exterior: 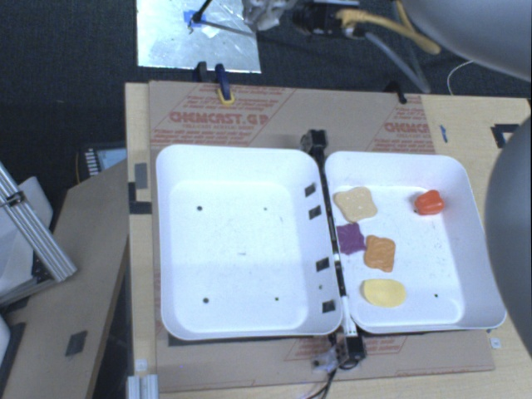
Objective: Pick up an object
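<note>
— Where do we see the gripper [268, 5]?
— Up past the bins, at the silver sheet's [179, 23] right edge. We cannot tell whether it is open or closed. It is well apart from every piece.
— Any writing?
— "CHEMCAST" in red on the board [218, 116].
— And the pieces?
— All flat in the right bin [465, 302]: purple [350, 238], beige [355, 204], orange [380, 253], yellow [383, 293], red [428, 203].

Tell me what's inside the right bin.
The right bin holds five small things: a beige piece, a red piece, a purple piece, an orange piece and a yellow piece. Anything under them is hidden.
</note>
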Robot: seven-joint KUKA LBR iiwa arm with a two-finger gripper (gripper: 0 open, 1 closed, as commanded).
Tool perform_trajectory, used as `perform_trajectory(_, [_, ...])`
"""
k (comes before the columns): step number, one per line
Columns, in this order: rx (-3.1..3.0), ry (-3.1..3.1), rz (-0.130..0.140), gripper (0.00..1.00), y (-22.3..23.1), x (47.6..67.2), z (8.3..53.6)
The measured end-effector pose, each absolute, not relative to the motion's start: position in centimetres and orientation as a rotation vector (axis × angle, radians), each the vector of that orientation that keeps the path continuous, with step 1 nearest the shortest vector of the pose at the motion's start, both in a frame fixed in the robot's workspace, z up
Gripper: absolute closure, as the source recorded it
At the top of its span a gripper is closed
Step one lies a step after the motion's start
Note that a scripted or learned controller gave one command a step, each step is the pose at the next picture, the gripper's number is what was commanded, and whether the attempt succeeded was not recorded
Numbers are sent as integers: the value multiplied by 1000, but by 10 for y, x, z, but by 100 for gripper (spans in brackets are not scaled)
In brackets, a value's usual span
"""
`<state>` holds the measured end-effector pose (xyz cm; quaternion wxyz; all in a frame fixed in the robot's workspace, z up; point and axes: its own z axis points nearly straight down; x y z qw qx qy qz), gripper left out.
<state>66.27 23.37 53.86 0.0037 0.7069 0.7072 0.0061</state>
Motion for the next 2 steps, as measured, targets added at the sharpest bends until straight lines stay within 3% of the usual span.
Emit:
perform_trajectory(1, [2219,2223,2,0,234,659,535])
perform_trajectory(2, [2216,2225,6,100,234,659,546])
